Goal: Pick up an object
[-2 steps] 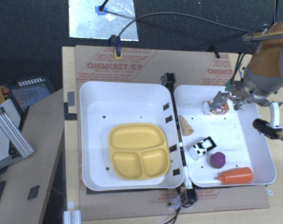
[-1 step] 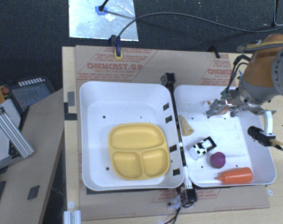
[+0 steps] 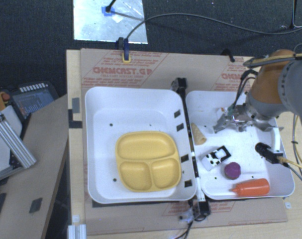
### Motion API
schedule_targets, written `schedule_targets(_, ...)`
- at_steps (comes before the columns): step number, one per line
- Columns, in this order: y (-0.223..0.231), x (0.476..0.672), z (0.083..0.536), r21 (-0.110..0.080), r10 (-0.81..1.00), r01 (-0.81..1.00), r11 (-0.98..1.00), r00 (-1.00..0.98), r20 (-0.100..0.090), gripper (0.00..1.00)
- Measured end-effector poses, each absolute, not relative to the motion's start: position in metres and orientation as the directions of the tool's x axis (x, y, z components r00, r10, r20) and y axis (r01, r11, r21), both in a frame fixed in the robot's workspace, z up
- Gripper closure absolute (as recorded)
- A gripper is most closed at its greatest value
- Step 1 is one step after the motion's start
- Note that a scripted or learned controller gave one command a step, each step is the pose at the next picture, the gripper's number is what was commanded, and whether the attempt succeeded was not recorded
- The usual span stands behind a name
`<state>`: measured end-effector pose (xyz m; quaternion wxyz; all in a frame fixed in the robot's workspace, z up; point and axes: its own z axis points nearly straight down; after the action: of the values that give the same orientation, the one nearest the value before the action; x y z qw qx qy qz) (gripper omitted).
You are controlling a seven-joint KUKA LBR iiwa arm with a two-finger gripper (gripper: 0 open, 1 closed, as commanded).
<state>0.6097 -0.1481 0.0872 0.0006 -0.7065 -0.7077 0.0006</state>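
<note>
Fingers: you can't tell their spread; nothing visibly pinched.
Targets: purple ball and orange bottle, six o'clock of them.
Risk: your descent may close on bare bin floor.

The arm is a thick, rounded tube of smooth grey casing. Above the wrist runs a broad orange band with a slight sheen. Thin dark cables loop along the outside of the band and run down toward the tool. The gripper is a small cluster of bare silvery metal parts, angular and shiny, with short dark fittings among them; its finer details are too small to make out.
</note>
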Motion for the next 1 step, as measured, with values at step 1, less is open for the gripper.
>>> schedule_targets(1,-0.1486,0.6117,0.1012,0.005,1.0,1.0,0.001,-0.001,-0.001,1.0)
